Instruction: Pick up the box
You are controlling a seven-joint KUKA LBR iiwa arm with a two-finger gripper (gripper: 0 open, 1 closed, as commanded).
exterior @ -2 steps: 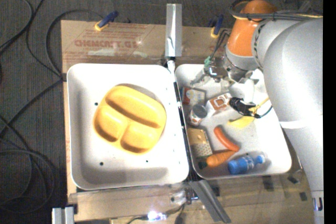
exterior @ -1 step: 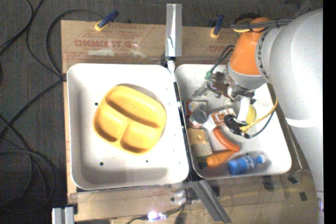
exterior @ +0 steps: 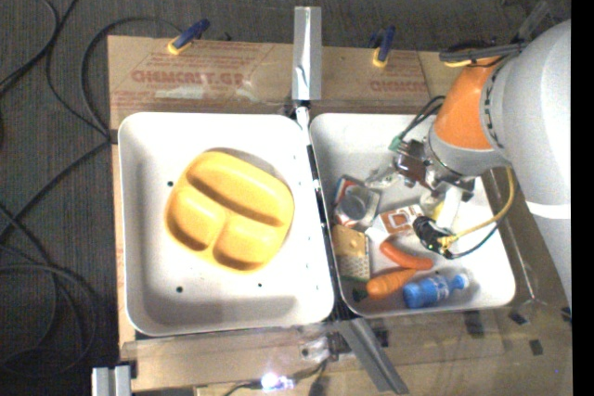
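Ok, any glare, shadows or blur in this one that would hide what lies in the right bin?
Camera view: soft and grainy, so small items in the right white bin are hard to tell apart; a bright glare spot at the bench's front edge; the yellow divided plastic plate throws a dark shadow on its far side in the left white bin; the gripper looks blurred.

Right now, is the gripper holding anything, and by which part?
Cannot tell. The gripper is down in the right bin, close beside the box, but the view does not show a hold on it.
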